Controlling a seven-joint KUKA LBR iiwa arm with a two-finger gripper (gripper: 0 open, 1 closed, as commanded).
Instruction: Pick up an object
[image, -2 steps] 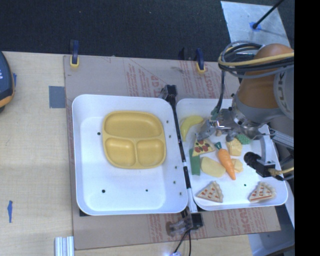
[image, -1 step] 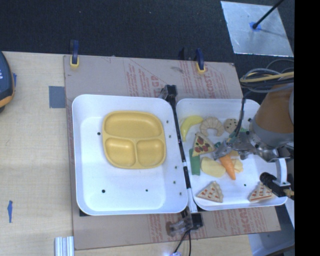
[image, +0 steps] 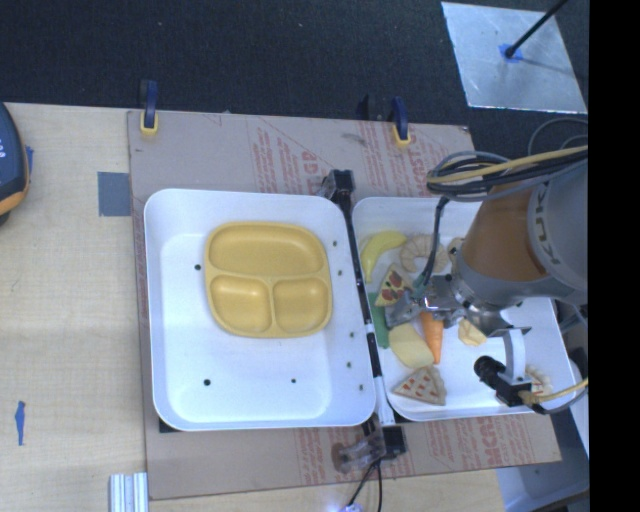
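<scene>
Camera view: we see a toy carrot (image: 432, 337) in the right bin (image: 520, 405), touching the pale yellow piece (image: 410, 346), with the tool (image: 428, 308) right above it; whether it grips, we cannot tell. The left bin (image: 180, 380) holds a yellow divided plate (image: 268, 277).

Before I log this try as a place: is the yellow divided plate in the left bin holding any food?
Empty. The yellow divided plate shows three bare compartments; the toy food lies in the right bin.

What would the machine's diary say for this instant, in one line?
arm: over right bin | gripper: among toy food, by carrot | grasp: unclear | yellow tray: left bin
</scene>
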